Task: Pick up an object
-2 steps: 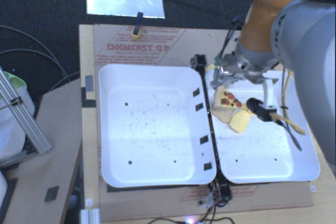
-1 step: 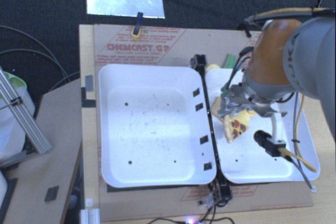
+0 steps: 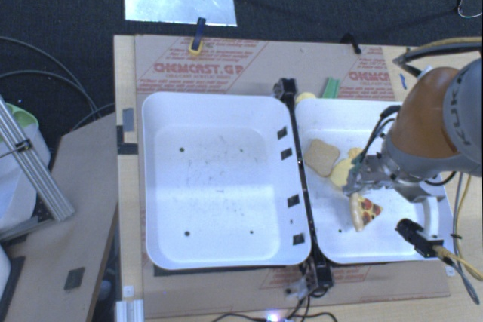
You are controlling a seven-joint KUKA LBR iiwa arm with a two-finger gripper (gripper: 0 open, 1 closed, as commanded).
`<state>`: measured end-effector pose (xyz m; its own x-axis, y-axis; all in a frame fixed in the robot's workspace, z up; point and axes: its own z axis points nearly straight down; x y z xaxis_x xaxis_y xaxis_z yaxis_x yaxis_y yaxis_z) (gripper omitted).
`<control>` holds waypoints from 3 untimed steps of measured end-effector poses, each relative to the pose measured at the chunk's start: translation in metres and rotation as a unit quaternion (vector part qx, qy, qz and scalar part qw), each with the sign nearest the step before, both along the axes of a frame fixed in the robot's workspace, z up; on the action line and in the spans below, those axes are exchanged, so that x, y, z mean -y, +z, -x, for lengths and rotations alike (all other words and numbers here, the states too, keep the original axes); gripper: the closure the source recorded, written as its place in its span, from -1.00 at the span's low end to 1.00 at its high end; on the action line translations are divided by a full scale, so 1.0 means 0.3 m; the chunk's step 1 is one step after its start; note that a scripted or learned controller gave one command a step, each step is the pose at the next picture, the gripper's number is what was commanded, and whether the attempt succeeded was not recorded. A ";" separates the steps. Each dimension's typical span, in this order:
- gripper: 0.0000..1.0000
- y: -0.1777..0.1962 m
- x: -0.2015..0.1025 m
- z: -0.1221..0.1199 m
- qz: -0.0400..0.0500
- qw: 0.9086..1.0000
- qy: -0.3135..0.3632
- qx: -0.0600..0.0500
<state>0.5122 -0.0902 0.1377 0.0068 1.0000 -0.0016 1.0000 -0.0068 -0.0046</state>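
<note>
Right bin [image 3: 332, 253]: toast [image 3: 321, 155], pizza slice [image 3: 364, 213] beside arm [image 3: 426, 128].

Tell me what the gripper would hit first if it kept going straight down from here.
Probably the yellow toy piece directly beneath the gripper, beside the toast slice in the right bin. The pizza slice lies just nearer the camera. Depth is hard to judge from this slanted view.

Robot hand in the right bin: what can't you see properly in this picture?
- Gripper: the arm's wrist covers its fingers from above, so open or shut is unclear.
- Yellow toy: partly under the gripper; its shape is unclear.
- Right bin: its far right side is hidden by the arm.
- Pizza slice toy: its toppings are too small to make out.
</note>
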 end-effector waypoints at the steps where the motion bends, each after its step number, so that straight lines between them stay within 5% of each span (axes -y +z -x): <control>1: 1.00 0.192 -0.009 0.085 0.000 1.000 0.003 0.005; 2: 1.00 0.029 -0.027 0.088 -0.001 1.000 0.004 0.000; 3: 1.00 -0.178 0.292 0.087 0.001 1.000 0.000 0.003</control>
<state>0.4862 -0.1776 0.0844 0.0066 1.0000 -0.0029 1.0000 -0.0066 0.0020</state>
